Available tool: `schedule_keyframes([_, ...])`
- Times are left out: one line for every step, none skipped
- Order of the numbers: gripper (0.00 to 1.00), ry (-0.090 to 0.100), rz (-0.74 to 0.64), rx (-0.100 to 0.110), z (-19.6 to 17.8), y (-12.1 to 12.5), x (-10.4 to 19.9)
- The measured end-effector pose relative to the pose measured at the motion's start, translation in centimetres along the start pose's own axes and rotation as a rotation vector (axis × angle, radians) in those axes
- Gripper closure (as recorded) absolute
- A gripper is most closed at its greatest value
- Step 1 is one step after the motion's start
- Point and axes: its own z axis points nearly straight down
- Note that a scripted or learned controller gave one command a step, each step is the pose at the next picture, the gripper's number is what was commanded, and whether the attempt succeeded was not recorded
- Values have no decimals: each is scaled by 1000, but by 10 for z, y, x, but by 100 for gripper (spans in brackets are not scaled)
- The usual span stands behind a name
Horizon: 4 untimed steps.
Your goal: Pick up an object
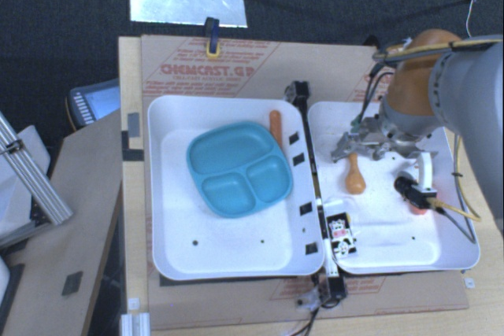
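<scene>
The gripper [353, 148] hangs low over the right bin [394, 254], in its far left part, with the grey arm [465, 90] and its orange band reaching in across the bin's far right corner. Whether the gripper is apart or together cannot be told from this slant. Directly under it lies an orange club-shaped piece [354, 175], its thin end up against the gripper's metal and its thick rounded end pointing toward the near edge. Whether the piece is gripped or merely lies on the bin floor cannot be told. Farther on, at the near left corner of the same bin, a small black-and-white patterned block [339, 233] sits against the left wall. Across the divider, the left bin [177, 248] holds a blue three-compartment plate [239, 169] lying flat around its middle. A slim orange stick [276, 127] lies near that bin's far right corner, just beside the plate's rim and parallel to the right wall. Both bins rest on a cardboard sheet [236, 67] with red lettering along its far edge.
</scene>
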Motion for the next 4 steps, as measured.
schedule_keyframes([100,-2,0,-7,-14,2,-1])
schedule_keyframes([100,-1,-3,-10,-78,2,3])
schedule_keyframes([100,-2,-4,-12,-144,3,3])
schedule_keyframes([100,-2,-4,-12,-204,11,-3])
